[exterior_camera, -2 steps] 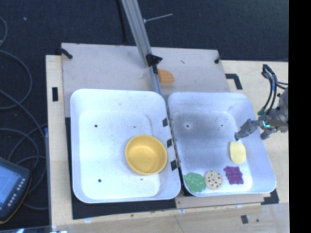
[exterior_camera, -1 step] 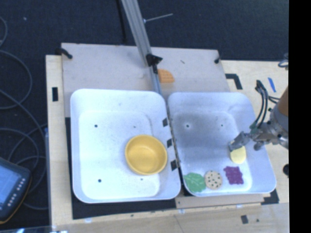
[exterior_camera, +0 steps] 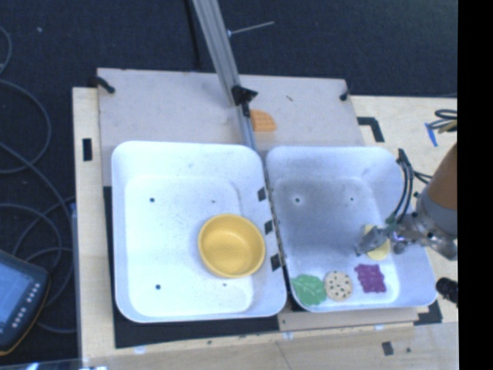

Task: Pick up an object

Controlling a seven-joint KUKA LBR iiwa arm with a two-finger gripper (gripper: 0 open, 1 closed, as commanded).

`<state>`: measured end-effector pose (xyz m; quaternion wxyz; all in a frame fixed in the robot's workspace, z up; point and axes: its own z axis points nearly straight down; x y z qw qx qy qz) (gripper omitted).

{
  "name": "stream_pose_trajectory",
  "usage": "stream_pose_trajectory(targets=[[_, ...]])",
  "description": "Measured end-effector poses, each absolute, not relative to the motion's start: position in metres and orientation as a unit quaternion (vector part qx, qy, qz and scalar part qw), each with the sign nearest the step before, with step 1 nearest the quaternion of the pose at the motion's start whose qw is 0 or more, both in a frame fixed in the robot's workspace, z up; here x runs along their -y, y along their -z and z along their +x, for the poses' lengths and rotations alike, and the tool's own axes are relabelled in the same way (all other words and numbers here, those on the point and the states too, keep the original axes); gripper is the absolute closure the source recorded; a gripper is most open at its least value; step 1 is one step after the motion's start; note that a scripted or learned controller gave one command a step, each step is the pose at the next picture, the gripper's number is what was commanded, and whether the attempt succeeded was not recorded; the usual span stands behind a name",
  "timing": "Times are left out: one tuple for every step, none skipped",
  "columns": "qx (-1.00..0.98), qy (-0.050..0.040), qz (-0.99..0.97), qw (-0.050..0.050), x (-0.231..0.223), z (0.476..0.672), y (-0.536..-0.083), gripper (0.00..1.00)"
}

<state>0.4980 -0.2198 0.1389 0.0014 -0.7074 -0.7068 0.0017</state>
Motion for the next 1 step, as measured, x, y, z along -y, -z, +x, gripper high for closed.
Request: stream_pose_trajectory(targets=[[0.707, -0.0006, -0.708, -0.002, 0.2214, 0.4984, -0.0999, 0.0]])
